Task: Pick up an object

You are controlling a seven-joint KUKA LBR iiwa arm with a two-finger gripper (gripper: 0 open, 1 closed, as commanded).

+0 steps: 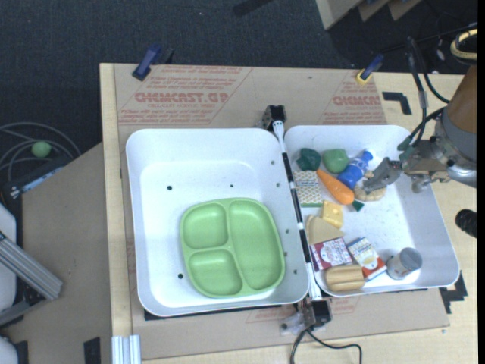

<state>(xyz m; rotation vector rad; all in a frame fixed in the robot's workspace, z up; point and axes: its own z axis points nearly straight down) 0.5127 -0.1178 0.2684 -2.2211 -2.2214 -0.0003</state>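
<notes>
Fingers (377, 179) of the gripper (373, 182) point left into the right bin (424, 226), at the middle right of the frame; whether they are spread or closed cannot be told, as they are dark and small against the clutter.

Just at their tips lies an orange carrot (336, 187), long and tapered, slanting from upper left to lower right. A blue bottle (355, 168) sits just above it, with a green lump (335, 160) and a dark green piece (308, 158) further left. Lower down are a yellow wedge (330, 215), a red and white carton (330, 252), a tan bun (345, 278) and a grey cup (403, 263).

Both white bins rest on a cardboard-covered bench (189, 97) printed with red lettering, over dark carpet. In the left bin (151, 165) lies a green divided plate (230, 246).

The carrot's lower right end is nearest the fingertips, touching or nearly so; nothing is seen held between them.
</notes>
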